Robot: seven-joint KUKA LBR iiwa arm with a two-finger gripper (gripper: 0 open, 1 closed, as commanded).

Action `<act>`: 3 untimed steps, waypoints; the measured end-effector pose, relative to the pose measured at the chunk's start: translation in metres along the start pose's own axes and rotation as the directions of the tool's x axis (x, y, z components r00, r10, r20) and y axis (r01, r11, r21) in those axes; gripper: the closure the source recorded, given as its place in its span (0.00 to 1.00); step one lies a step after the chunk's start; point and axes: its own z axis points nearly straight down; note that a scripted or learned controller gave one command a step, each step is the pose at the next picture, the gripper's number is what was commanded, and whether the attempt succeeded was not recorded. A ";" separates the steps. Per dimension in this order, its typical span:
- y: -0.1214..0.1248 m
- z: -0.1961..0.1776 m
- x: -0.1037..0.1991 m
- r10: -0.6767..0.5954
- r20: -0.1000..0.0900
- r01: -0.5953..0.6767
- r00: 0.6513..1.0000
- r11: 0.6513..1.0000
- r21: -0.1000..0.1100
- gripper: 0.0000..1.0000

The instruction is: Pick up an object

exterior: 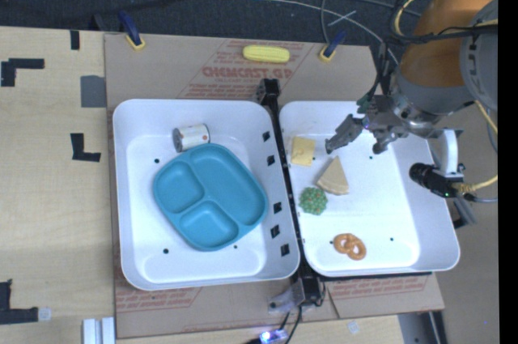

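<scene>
Pincer [359, 138] hangs wide open, holding nothing, just above-right of cheese wedge [334, 176] in right bin [421, 241].

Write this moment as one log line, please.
claw: open, above right bin, holding nothing | nearest: cheese wedge | left bin: blue tray, can

There's the arm [441, 51], coming in on the right: a rounded orange band, glossy under the light, sits above a smooth grey wrist housing. Thin black cables loop over the top of it and trail away. Below the wrist hangs the gripper [362, 138], dark metal, two slim fingers, one [340, 138] a flat dark bar, with a small bluish glint at the base. Off the side there's a white bracket carrying a black cylindrical fitting with a yellow wire.
</scene>
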 end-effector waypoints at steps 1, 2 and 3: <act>0.002 -0.008 0.000 -0.003 0.001 0.003 1.000 1.000 -0.013 0.00; -0.007 0.050 0.004 -0.002 0.001 0.003 1.000 1.000 -0.008 0.00; -0.007 0.107 -0.006 -0.001 0.002 0.001 1.000 1.000 -0.007 0.00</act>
